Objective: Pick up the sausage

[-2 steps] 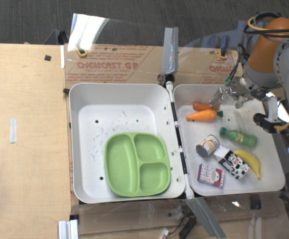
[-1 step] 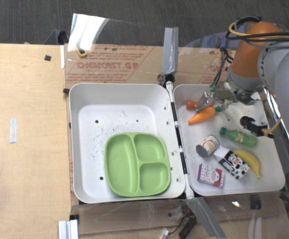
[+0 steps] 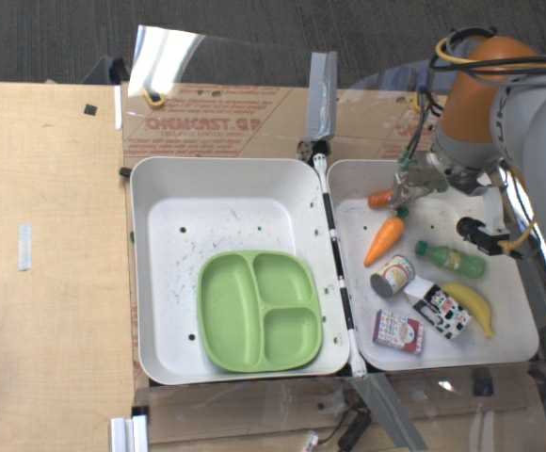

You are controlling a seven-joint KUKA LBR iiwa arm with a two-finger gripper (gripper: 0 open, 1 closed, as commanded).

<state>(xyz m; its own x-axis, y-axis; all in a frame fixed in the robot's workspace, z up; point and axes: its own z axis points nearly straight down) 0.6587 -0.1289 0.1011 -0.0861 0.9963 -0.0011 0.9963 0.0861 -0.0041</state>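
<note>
The counter (image 3: 47, 252) carries two white bins; the right bin (image 3: 527, 342) lies under the arm (image 3: 499, 92), the left bin (image 3: 160, 252) with its green plate (image 3: 259, 309) well off to the claw's far side. The claw (image 3: 407, 194) hangs low at the right bin's back edge. The sausage (image 3: 381, 197), a small reddish piece, lies just beside the claw, toward the left bin, its long axis running roughly toward the claw tip. Just nearer the camera sits the carrot (image 3: 384, 240). Whether the claw is wide or narrow cannot be told, nor whether it touches the sausage.
</note>
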